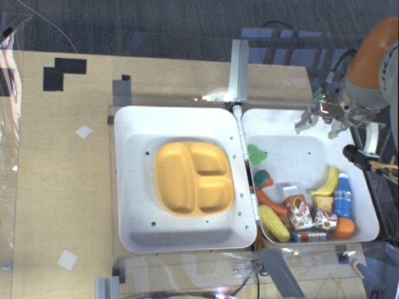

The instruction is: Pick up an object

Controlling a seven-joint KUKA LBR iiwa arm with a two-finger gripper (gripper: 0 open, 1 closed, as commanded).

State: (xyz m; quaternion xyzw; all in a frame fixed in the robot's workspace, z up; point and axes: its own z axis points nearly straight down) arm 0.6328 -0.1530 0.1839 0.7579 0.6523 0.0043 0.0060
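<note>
The tabletop [56, 185] bears two bins: the left bin [124, 167] holds a yellow tray [192, 178], and the right bin [280, 126] holds crowded toys — banana [328, 182], corn [273, 222], blue bottle [341, 201]. The gripper [319, 122] hovers at the far edge, jaws spread, holding nothing — packed toys risk a glancing grasp.

Plastic, wood and metal, mostly matt

The bench [56, 185] is showing a pale, smooth wood-look top with a dull finish. Both bins, left [131, 167] and right [280, 148], are looking like smooth white plastic, catching only soft light. The yellow tray [190, 178] is reading as moulded plastic with a slight sheen. The banana [328, 182], corn [274, 223] and carrot [268, 199] are looking like glossy toy plastic, and the blue bottle [341, 203] is shining a little. The cartons [299, 212] are appearing as printed card. The pincer [320, 122] is glinting like bare grey metal. The floor [156, 17] is looking like dark, rough carpet.
</note>
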